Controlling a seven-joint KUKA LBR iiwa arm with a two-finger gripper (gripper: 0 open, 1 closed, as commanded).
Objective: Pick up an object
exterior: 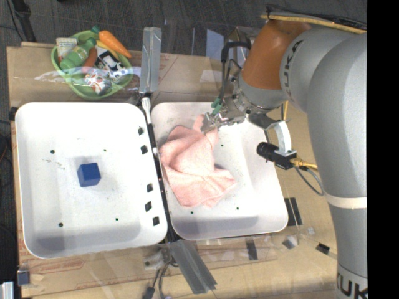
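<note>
Over the right bin (268, 213), the tool (214, 120) pinches the pink cloth's (193, 167) raised top corner.

The tool (215, 118) sits low at the far edge of the right bin (265, 210), touching the pink cloth (193, 167), which spreads nearer the camera and fills the bin's left half. Bare floor lies right of the cloth. Beyond the dividing wall, the left bin (37, 185) is open around a blue cube (89, 174).
</note>
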